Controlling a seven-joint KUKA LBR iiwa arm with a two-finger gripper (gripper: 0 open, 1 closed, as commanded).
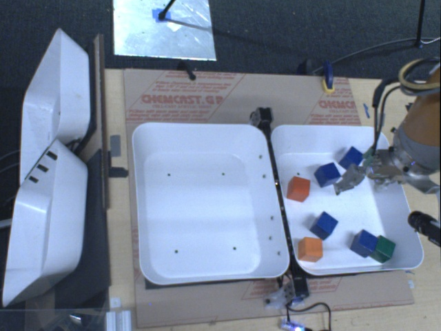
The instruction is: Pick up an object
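**Arm poised over the right bin, blue cubes closest**

Dark carpet surrounds the worktop (227, 88), a brown board carrying two shallow white bins side by side. Seen from the overhead camera, the left bin (148, 205) sits next to the right bin (403, 254), which holds seven small cubes.

An upper orange cube (298, 188) lies near the divider, and a lower orange cube (310, 249) rests by the front wall. A central blue cube (324, 224) sits between them. At the front right corner, a dark blue cube (363, 242) touches a green cube (384, 248).

Reaching in from the right, the arm puts its end effector (350, 178) over the bin's upper half. Its prongs look slightly spread, with nothing visibly between them. One blue cube (327, 174) lies just to the left of the fingertips, and another blue cube (351, 156) lies just behind them. Those two are the likeliest targets; a short shift leftward and down would probably be needed.
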